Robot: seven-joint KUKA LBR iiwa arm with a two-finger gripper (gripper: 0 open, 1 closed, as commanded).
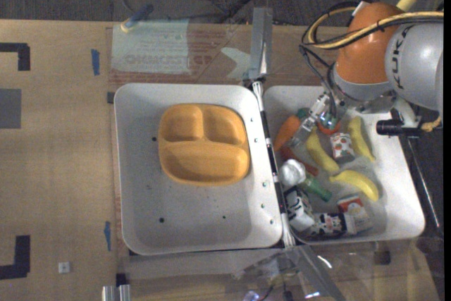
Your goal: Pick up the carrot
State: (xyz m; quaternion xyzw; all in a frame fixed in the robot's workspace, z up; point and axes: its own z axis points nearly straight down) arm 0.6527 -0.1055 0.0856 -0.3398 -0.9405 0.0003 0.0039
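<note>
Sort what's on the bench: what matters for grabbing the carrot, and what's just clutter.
For the job:
carrot, in the right bin
gripper, right beside the carrot

Lying about:
orange divided plate in the left bin
bananas
small cartons

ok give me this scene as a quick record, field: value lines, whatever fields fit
arm: reaches in over the right bin
gripper: low over the bin's upper left part, beside the carrot
carrot: orange, lying at the right bin's left edge, not seen between the gripper's fingers
other items in right bin: yellow bananas, small cartons, a bottle-like item
left bin: holds an orange divided tray
task status: carrot not yet lifted
</note>
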